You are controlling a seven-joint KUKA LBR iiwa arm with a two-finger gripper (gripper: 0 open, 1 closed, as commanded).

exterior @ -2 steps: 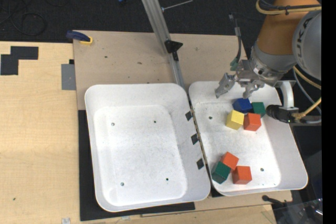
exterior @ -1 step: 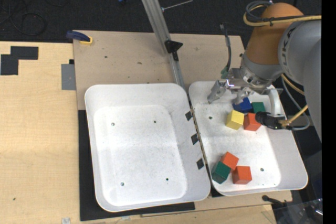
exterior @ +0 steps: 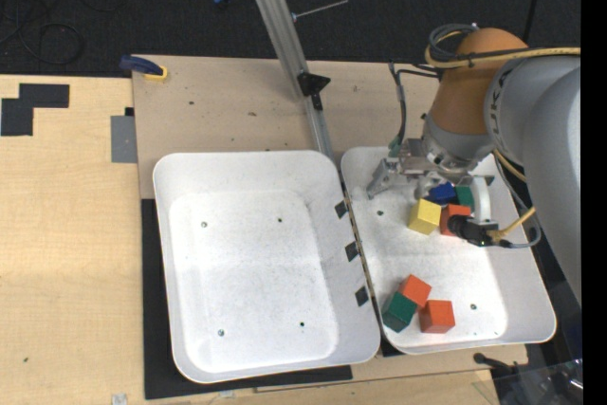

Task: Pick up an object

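I've got the gripper (exterior: pixel 429 174) low over the right bin's (exterior: pixel 517 322) far end beside the yellow block (exterior: pixel 426 216) and blue block (exterior: pixel 442 194), probably lining up a grab there, jaw state I can't tell; orange blocks (exterior: pixel 415 290) and green block (exterior: pixel 399 310) sit near-side.

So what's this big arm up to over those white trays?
The grey arm reaches in from the right over the right-hand bin, its gripper low near the bin's far end. Small blocks lie there: a yellow block next to the gripper with a blue one behind it, and an orange block, a green block and another orange one clustered at the near edge. Nothing looks picked up yet.
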